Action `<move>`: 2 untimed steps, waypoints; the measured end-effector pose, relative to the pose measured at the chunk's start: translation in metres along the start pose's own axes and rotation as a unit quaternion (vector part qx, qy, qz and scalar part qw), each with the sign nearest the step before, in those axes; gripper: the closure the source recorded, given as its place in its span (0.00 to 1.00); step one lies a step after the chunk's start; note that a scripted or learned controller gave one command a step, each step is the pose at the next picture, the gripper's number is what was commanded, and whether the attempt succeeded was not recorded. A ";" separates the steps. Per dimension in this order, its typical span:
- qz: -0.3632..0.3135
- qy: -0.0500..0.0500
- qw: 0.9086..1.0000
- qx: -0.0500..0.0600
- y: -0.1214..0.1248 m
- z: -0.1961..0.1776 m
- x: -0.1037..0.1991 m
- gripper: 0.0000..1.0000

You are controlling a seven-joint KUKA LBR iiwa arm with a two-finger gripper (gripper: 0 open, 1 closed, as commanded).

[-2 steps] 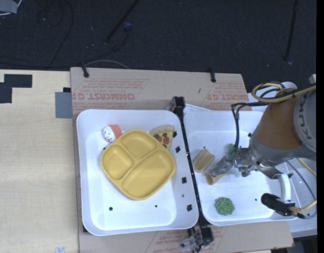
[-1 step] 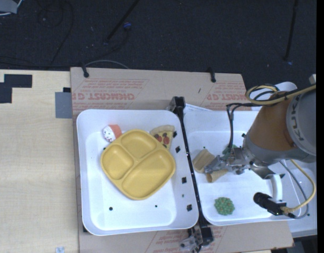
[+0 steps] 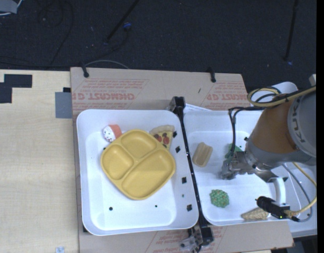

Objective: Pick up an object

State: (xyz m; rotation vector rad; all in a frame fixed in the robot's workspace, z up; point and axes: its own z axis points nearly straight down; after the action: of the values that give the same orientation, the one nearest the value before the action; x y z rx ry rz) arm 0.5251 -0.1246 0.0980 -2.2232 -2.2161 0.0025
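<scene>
In the right-hand bin [image 3: 241, 121], near its middle, the gripper [image 3: 230, 171] of the grey arm [image 3: 275, 136] hangs low over the white floor; whether its fingers are spread or closed cannot be told from this angle, and nothing is seen between them. A small green item [image 3: 231, 152] lies just beside the gripper, toward the bin's far edge, partly hidden by it. A tan block [image 3: 202, 154] rests close to the bin's left wall, and a green bumpy ball [image 3: 219, 198] sits toward the near edge. A pale wedge [image 3: 255, 213] lies at the near right corner, beside a black fitting with yellow cable [image 3: 275, 208]. In the left-hand bin [image 3: 93, 204], a yellow divided plate [image 3: 138, 164] fills the centre. A pizza slice [image 3: 163, 135] touches the plate's far rim, and a small white-and-orange toy [image 3: 111, 133] sits near the far left corner. Both bins rest on a cardboard sheet [image 3: 151, 91] on the bench [image 3: 30, 167].
</scene>
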 end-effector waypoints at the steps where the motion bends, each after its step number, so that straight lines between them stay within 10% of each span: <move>1: -0.002 0.000 1.000 -0.002 0.002 -0.062 -0.004 1.00; 2: -0.003 -0.001 1.000 -0.003 0.008 -0.124 0.000 1.00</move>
State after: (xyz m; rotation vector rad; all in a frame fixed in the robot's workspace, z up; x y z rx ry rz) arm 0.5338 -0.1249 0.2219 -2.2216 -2.2260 -0.0038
